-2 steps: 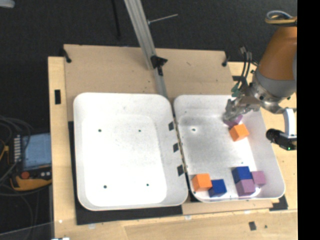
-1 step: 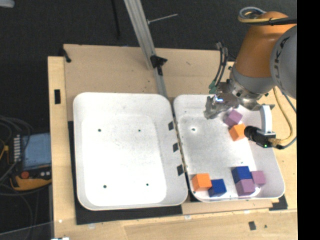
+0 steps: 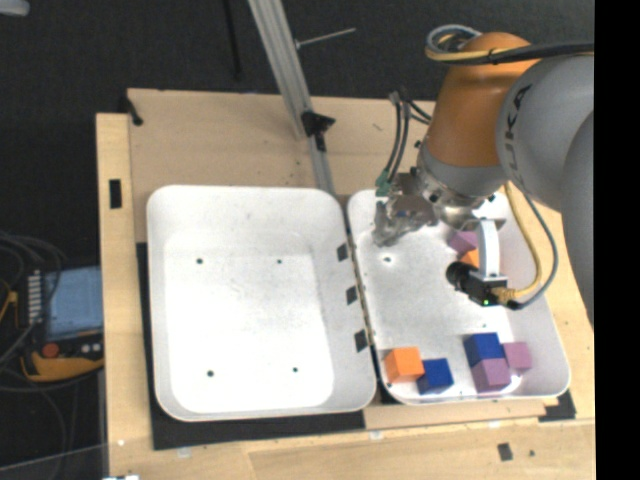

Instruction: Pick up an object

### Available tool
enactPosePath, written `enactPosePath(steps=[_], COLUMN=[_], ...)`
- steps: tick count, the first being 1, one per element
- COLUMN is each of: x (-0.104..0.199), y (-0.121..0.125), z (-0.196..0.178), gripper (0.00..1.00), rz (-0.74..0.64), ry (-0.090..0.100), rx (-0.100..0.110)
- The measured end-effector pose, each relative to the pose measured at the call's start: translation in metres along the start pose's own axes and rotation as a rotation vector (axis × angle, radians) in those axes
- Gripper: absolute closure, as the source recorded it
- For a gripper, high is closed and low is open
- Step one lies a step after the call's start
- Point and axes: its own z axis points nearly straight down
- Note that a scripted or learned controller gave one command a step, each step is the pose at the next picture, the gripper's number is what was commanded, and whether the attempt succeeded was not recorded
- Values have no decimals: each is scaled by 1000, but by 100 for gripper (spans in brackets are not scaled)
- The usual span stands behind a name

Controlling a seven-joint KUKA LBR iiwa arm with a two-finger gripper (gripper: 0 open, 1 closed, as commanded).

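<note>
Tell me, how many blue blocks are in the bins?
2, both in the right bin along its near edge: one blue block touching the orange block, another beside the purple blocks. The arm may hide more.

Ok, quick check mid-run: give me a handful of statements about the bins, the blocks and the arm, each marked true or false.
1. The blocks lie in the right bin. True.
2. The orange block touches a blue block. True.
3. The gripper hangs over the left bin. False: it is over the right bin's far left corner.
4. The orange block sits in the bin's far corner. False: it lies at the near edge.
5. A purple block lies beside the second blue block. True.
</note>
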Motion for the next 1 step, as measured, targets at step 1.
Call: enactPosePath(steps=[1], x=[46], y=[1], z=[9], gripper=[100], rz=[0], ry=[0], rx=[2])
